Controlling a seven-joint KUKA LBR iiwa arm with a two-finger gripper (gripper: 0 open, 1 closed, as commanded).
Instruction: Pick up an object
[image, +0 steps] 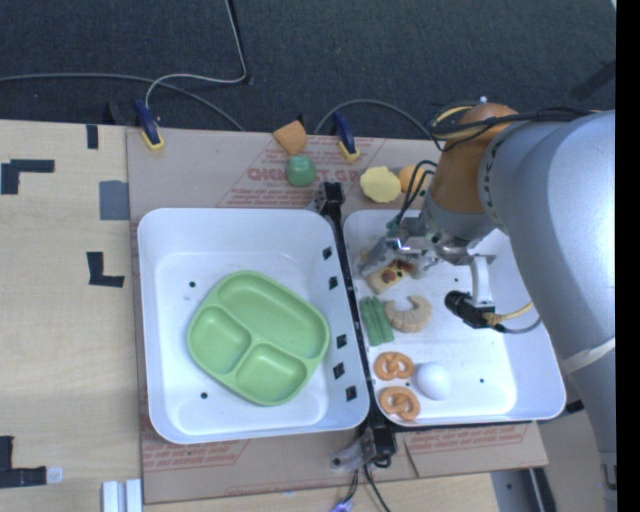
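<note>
A: Where is the gripper (392, 252) seen?

B: It is seen low in the right bin (520, 385), near that bin's far left corner, under the grey arm (560, 230) with the orange band (462, 170).

A: Can its opening be judged?

B: That cannot be told; the metal parts at its tip are too small and crowded to be read.

A: What is found closest to it?

B: A small tan and brown object (388, 276) is found right at its tip, on the near side. Whether it is gripped cannot be told.

A: And further toward the near edge?

B: A croissant-shaped piece (410, 314) is laid just beyond that object, with a green ribbed strip (376, 322) beside it against the bin's left wall. Nearer still, two pretzels (393, 366) and a white egg (433, 381) are placed by the near edge.

A: What is set to the gripper's left?

B: The left bin (165, 300) is set there, and a green divided plate (258, 338) is held in it.

A: Anything behind the gripper?

B: On the desk (200, 165) beyond the bins, a yellow lemon-like piece (380, 184) is seen just behind it, and a green ball (300, 171) and an orange block (290, 137) lie further off to the left.
</note>
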